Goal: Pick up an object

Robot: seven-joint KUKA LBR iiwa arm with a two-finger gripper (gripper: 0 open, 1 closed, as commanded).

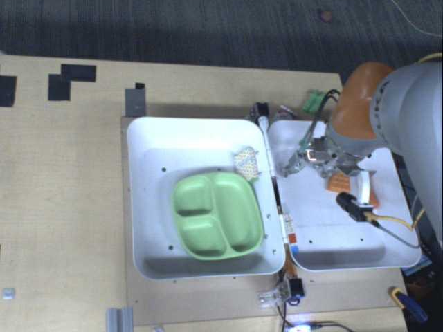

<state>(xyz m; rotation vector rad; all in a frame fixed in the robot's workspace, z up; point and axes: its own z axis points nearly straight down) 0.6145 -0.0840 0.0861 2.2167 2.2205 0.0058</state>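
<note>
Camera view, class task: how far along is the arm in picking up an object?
Done: the arm has reached over the right bin, and its gripper sits low near an orange object. In hand: nothing shows between the fingers, so no grasp can be confirmed. Left: gripping and lifting an object. The green divided plate and a small patterned item lie in the left bin.

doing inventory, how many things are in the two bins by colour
green: 1, the divided plate in the left bin
pale patterned: 1, a small item at the plate's far corner
orange: 1, an object in the right bin under the arm
total: 3
</note>
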